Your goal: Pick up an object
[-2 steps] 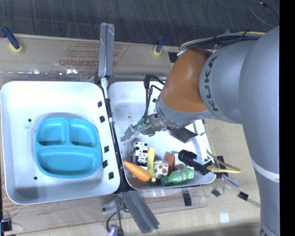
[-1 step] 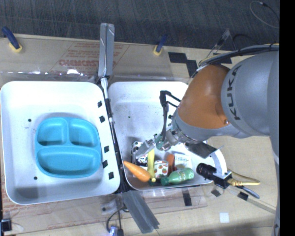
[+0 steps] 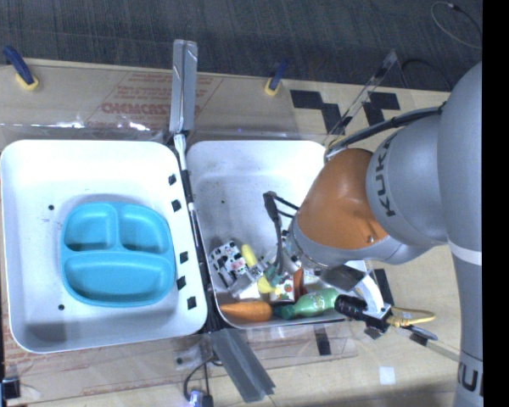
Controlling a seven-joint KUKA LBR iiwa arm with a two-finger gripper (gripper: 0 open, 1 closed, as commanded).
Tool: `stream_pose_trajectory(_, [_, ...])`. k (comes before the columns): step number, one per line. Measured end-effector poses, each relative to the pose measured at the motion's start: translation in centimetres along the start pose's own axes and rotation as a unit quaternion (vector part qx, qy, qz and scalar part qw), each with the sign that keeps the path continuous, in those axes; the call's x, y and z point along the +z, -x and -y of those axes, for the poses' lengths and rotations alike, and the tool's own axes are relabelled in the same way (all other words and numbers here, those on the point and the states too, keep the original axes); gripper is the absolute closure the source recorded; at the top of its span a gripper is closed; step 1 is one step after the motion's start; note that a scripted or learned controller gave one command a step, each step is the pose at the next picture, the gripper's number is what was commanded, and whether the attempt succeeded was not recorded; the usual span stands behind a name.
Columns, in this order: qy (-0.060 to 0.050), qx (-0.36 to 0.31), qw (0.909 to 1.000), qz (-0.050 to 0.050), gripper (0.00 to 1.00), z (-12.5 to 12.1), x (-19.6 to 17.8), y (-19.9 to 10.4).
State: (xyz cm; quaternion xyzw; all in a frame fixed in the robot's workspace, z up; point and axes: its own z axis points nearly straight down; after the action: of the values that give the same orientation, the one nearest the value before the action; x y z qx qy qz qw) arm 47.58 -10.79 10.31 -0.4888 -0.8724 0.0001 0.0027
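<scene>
The arm (image 3: 382,202) is bent low over the right bin (image 3: 237,168), above a pile of toys (image 3: 267,291) at its near edge. A carrot (image 3: 246,312) is seen in front. A blue tray (image 3: 117,253) is laid in the left bin (image 3: 25,193)

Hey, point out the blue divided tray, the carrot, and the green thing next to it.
blue divided tray (image 3: 116,253), camera view, the ridge between its compartments.
carrot (image 3: 246,312), camera view, the middle of its body.
green thing (image 3: 312,304), camera view, its middle.
</scene>
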Motion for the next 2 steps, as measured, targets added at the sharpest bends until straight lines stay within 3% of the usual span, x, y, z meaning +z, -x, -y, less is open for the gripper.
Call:
stream_pose_trajectory(1, [0.0, -0.002, 1.0, 0.0, 1.0, 0.0, -1.0, 0.0])
stream_pose_trajectory(2, [0.001, -0.007, 1.0, 0.002, 1.0, -5.0, -8.9, 0.2])
